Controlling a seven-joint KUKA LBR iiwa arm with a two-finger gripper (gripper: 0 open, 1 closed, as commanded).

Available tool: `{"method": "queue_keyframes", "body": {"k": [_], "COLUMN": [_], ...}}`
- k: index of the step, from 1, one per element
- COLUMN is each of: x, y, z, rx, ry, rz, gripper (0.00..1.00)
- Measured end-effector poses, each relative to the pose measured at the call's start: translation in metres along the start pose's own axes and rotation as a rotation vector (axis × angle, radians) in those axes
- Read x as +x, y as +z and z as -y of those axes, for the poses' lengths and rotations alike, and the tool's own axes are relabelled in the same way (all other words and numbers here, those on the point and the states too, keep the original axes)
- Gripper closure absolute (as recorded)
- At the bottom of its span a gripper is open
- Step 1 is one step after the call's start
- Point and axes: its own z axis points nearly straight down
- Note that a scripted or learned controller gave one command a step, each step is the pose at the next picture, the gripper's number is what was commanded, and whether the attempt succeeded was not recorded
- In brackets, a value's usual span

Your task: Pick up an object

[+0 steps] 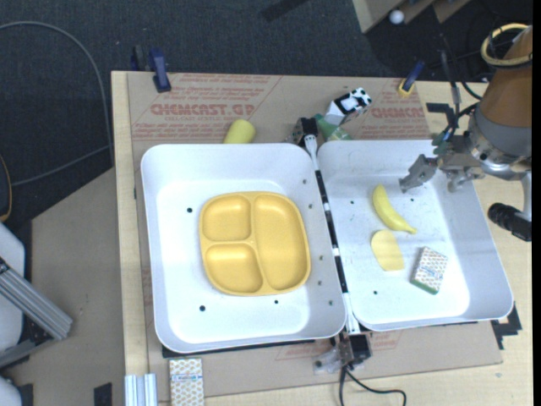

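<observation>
Dark carpet surrounds a cardboard-topped worktop (pixel 211 100) that carries two shallow white bins side by side. Three loose things lie in the right bin (pixel 473 303): one banana (pixel 390 210), one pale yellow slice-shaped piece (pixel 388 249) and one small box (pixel 430 270). The banana is bright yellow, curved, running from far-left to near-right, a little left of the bin's middle. The pale piece lies just near of it, close but apart. The small box is white with a blue-and-yellow print and a green edge, and sits to the right of the pale piece. One yellow three-compartment tray (pixel 254 243) rests in the middle of the left bin (pixel 169 176). One yellow cylinder-like object (pixel 240 131) lies on the cardboard beyond the left bin. The pincer (pixel 435 169) hangs over the far right part of the right bin, its fingers spread apart with nothing between them, right of and beyond the banana.
</observation>
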Motion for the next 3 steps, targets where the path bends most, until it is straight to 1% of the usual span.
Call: {"method": "queue_keyframes", "body": {"k": [1, 2, 3], "x": [0.031, 0.025, 0.026], "y": [0.079, 0.101, 0.091], "z": [-0.023, -0.032, -0.033], "rx": [0.002, -0.001, -0.003], "ry": [-0.001, -0.001, -0.002], "rz": [-0.001, 0.001, 0.002], "gripper": [0.0, 0.0, 1.0]}}
